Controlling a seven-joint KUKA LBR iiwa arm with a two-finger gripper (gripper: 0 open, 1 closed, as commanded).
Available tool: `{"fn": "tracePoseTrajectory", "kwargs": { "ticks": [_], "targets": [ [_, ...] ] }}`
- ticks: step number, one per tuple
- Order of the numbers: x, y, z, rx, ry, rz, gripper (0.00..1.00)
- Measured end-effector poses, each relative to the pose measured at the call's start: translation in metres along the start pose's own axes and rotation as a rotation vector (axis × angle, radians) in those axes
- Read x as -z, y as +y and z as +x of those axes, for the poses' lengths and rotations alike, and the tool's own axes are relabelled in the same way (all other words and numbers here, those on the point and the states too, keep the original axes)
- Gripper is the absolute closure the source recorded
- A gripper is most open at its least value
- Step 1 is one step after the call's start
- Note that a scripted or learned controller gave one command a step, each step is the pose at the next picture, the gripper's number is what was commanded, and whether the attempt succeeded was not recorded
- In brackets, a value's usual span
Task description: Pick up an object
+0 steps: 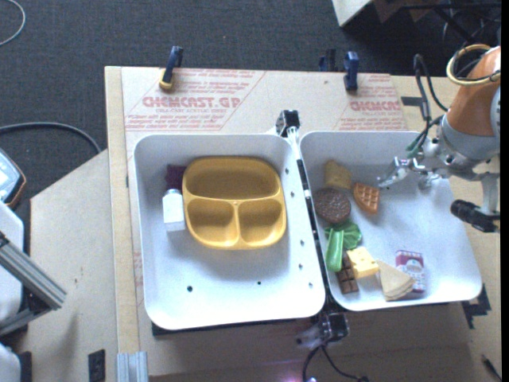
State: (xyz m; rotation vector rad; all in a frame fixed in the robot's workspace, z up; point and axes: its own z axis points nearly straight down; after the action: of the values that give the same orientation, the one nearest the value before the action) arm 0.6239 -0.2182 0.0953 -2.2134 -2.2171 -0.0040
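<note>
**Approach step: end effector over right bin, nothing held**

Camera view: the arm comes in from the right, orange band above the wrist. The end effector (400, 170) sits over the upper part of the right bin (445, 249), tips pointing left toward the food pile. Fingers look slightly parted with nothing between them, though they are small and glinty at this angle, so that is a best reading only.

Candidate things, placed from the end effector: waffle piece (367, 197) just beside it, down and left, the nearest one. Tan chunk (337, 174) further left at about the same level. Brown round cookie (332, 205) left and lower. Green pepper (337, 245), cheese cube (365, 262), chocolate piece (345, 279), wedge slice (393, 282) and red-white packet (411, 267) all well below it, toward the bin's near edge. Yellow divided tray (233, 201) and small white bottle (172, 210) lie far left in the other bin (151, 237).

Judged step: reaching, no grasp yet. Next move likely needs a short shift left and down onto the waffle piece, tips straddling it, then closing and lifting. The cookie lies close by, so stay clear of it.
</note>
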Motion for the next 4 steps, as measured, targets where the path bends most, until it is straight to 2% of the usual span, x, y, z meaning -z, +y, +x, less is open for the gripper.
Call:
{"fn": "tracePoseTrajectory", "kwargs": {
  "ticks": [1, 2, 4],
  "targets": [
    [-0.009, 0.002, 0.003, 0.001, -0.001, -0.004, 0.00],
    [0.002, 0.002, 0.002, 0.002, -0.007, -0.006, 1.00],
    [0.129, 0.012, 0.002, 0.000, -0.012, -0.013, 1.00]
  ]
}}
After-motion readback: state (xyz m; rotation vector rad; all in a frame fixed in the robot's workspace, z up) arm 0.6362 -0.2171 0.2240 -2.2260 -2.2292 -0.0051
